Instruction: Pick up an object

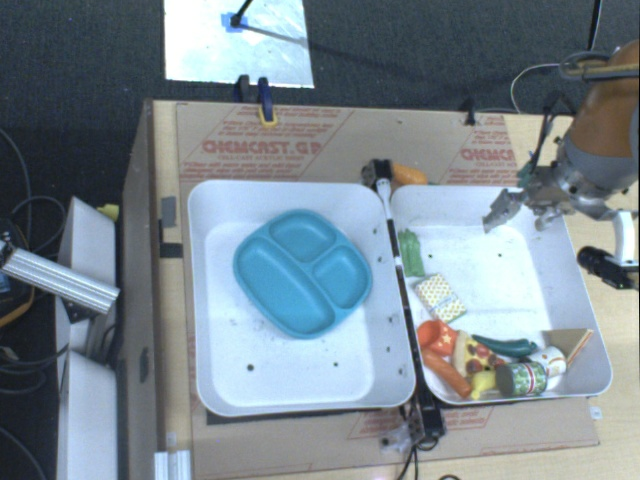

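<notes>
Camera view: "CHEMCAST" lettering on the board (262,148), claw (520,211) spread wide, holding nothing.

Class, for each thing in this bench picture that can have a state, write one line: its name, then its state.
gripper: fingers spread, holding nothing, above the right bin
blue divided plate: flat, right way up, compartments bare
can: lying on its side
green packet: lying flat by the divider
right bin: items heaped in its near corner

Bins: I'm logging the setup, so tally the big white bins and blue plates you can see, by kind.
White bins: 2, left and right
Blue plates: 1, in the left bin
Total: 3
</notes>
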### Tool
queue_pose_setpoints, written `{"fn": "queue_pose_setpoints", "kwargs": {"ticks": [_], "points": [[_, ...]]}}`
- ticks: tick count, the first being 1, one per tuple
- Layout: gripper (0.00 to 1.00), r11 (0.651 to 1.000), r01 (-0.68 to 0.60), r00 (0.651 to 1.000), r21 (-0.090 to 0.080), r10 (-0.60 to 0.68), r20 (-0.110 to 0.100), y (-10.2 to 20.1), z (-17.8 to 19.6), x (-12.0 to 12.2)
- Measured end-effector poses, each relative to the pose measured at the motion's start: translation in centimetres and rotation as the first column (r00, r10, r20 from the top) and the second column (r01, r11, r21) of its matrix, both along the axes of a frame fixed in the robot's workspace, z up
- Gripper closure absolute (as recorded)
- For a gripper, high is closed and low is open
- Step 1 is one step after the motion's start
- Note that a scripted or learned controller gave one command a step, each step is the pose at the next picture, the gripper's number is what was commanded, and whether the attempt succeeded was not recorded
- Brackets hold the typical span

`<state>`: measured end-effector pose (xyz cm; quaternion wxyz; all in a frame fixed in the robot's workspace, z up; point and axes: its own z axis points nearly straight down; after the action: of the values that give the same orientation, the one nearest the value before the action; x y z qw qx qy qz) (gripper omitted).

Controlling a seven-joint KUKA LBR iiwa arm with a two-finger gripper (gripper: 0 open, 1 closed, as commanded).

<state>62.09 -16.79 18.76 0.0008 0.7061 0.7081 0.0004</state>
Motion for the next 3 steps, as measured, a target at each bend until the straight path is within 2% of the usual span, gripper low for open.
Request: {"fn": "queue_pose_setpoints", "kwargs": {"ticks": [1, 2, 3], "points": [[0.0, 1.0, 0.001, 1.0, 0.0, -0.001, -0.003, -3.9, -10.2, 3.3], [1.0, 1.0, -0.003, 1.0, -0.003, 0.003, 0.004, -3.9, -8.8, 3.6], [1.0, 1.0, -0.002, 1.0, 0.002, 0.002, 0.001, 3.6, -10.3, 4.9]]}}
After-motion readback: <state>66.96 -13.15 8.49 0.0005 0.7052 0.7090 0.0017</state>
